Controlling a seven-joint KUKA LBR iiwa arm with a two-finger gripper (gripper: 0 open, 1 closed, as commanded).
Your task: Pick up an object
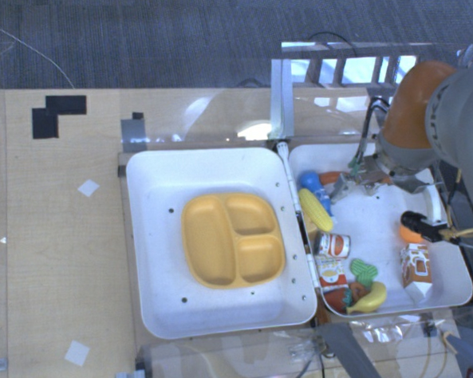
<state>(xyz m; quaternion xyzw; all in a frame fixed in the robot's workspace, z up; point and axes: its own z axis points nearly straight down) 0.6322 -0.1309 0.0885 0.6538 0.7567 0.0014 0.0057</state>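
Claw point(348, 182) over toy bin point(376, 225), grip state: can't tell. Corn point(315, 210), blue toy point(309, 180) just beside it; carton point(415, 265), banana point(369, 297) well away.

We count 2 white bins: the full bin point(460, 289) under the gripper point(356, 181), and the plate bin point(155, 229) off to its view-left. Also that way: 1 yellow divided plate point(232, 240). Just beside the gripper: 1 blue item point(309, 180), 1 corn cob point(316, 210). Below it in view: 1 can point(333, 246), 1 red-and-white pack point(331, 276), 1 green item point(363, 271), 1 banana point(371, 297). Approx. down and view-right of it: 1 carton point(415, 265), 1 orange item point(411, 233).
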